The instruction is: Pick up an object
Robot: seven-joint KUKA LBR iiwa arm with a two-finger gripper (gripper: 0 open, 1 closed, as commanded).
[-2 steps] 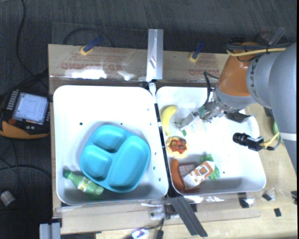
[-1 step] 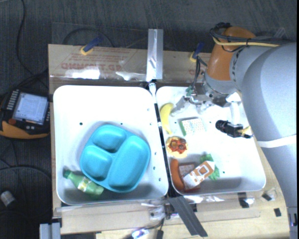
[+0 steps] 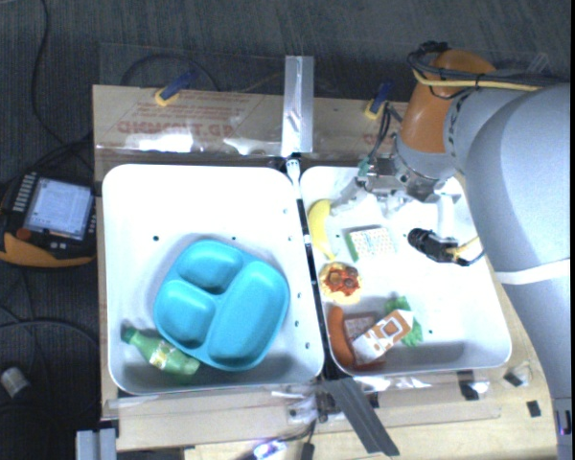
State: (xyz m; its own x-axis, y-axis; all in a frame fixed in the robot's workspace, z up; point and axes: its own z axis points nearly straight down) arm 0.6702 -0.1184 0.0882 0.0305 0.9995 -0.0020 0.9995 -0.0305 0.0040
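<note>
The right bin (image 3: 486, 348) holds a yellow banana (image 3: 317, 226) against its left wall. Below the banana lie a small round red and yellow toy food (image 3: 340, 279), a brown sausage (image 3: 336, 337), and an orange and white carton (image 3: 383, 333) resting on a green piece (image 3: 408, 320). A white card with a green grid (image 3: 372, 243) lies near the bin's middle. My gripper (image 3: 379, 182) hangs low over the bin's far side, just above and right of the banana's top end. Nothing is seen held in it.
The left bin (image 3: 134, 209) holds a blue divided plate (image 3: 220, 302) and a green bottle (image 3: 158, 350) at its near left corner. A black fitting with a cable (image 3: 427, 242) hangs off the arm over the right bin. A handheld device (image 3: 48, 214) lies left of the bench.
</note>
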